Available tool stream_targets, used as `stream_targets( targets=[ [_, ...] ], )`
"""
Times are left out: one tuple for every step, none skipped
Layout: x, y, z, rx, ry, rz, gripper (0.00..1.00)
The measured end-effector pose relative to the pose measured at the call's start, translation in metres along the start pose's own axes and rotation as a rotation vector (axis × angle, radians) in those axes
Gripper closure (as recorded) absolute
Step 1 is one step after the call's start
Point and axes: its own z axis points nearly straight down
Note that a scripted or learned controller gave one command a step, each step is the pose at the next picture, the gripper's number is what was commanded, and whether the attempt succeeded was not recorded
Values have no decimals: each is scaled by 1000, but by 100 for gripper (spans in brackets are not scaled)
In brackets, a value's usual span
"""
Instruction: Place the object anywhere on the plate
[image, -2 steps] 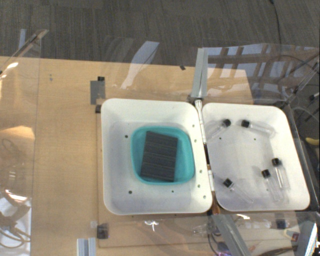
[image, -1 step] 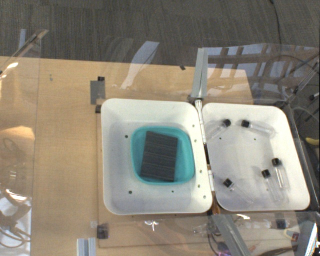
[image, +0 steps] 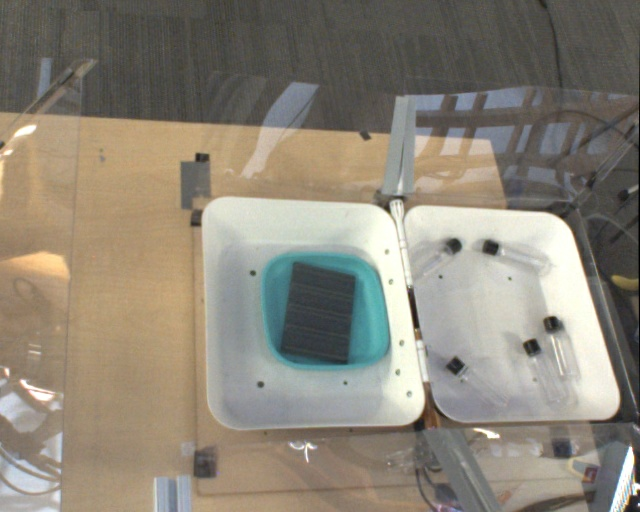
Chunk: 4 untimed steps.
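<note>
A dark grey ribbed block (image: 318, 312) is lying flat on the teal plate (image: 373, 322), sitting near the plate's middle with its long side running up and down the frame, tilted slightly clockwise. Teal is showing around all four sides of the block, so it is resting wholly inside the plate's raised rim. The plate itself is sitting on the floor of the left white bin (image: 230, 330), a little right of that bin's centre.

The right white bin (image: 500, 300) is lying just beside the left one, their inner rims touching along the middle of the frame. Several clear vials with black caps are lying scattered on its floor: two near the upper edge (image: 452, 244) (image: 490, 247), two close together at the right side (image: 550, 324) (image: 531, 346), and one at the lower left (image: 455, 366). Their transparent bodies are hard to make out against the white.

Both bins are resting on a tan wooden bench (image: 120, 300). A grey metal post (image: 400, 150) is standing at the upper edge where the bins are meeting.

Whether the claw is released or clenched cannot be told.
</note>
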Motion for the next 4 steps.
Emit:
stream_targets(
  targets=[
    [0,0,0,0,0,0,0],
    [0,0,0,0,0,0,0],
    [0,0,0,0,0,0,0],
    [0,0,0,0,0,-1,0]
  ],
)
